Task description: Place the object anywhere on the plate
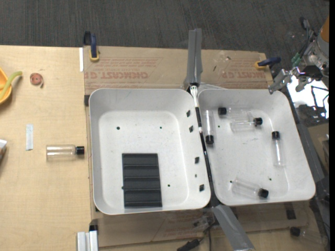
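Lying in the right bin (301,140) are several clear vials with black caps, and one of them should be the object of the task. One vial (208,123) stands along the left wall of this bin. Another vial (242,124) lies near the far edge. A third (277,149) is by the right wall, and a fourth (247,187) rests close to the near edge. They are scattered and well apart from each other, which I think leaves room to come down on one alone.

The plate (141,180), a black ribbed slab, lies flat on the floor of the left bin (104,114), near its near edge. Nothing rests on it, so the task is not yet done.

The gripper (287,78) hangs outside the far right corner of the right bin, above the bench and not over any vial. From here I cannot tell whether the claw is wide or narrow, and nothing is seen in it. I judge that it waits there so the camera sees both bins freely.

One more vial, the stray vial (63,150), lies on the wooden bench (47,203) beyond the left bin, probably out of play.
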